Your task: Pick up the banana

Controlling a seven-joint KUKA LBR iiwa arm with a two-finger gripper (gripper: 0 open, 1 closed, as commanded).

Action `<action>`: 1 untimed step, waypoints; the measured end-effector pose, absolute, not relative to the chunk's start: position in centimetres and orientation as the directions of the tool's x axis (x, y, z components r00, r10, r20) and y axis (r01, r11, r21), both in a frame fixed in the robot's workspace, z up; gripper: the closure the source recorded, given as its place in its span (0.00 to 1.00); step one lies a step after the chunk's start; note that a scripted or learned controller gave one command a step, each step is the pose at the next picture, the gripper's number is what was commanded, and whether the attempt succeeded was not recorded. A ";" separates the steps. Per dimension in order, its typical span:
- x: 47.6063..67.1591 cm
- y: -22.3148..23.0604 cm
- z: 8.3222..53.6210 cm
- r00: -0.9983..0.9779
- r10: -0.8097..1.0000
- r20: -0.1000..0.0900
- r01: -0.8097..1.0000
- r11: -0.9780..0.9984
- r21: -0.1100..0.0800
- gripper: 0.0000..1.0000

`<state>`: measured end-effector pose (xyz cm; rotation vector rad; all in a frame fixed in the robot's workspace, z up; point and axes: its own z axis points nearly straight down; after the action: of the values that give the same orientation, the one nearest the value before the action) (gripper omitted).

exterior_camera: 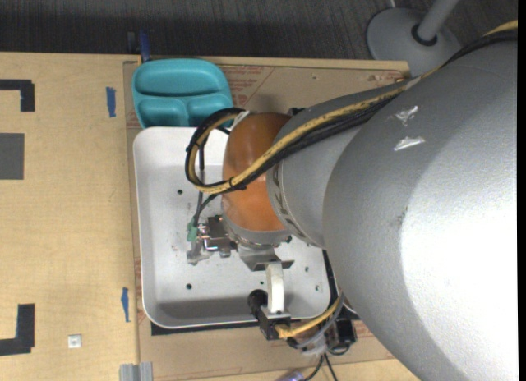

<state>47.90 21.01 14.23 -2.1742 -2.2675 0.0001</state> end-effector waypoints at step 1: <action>47.9 22.0 13.8 -0.008 1.000 0.000 1.000 0.008 0.000 0.00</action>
<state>47.88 22.00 13.82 -2.2125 -2.2302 0.0002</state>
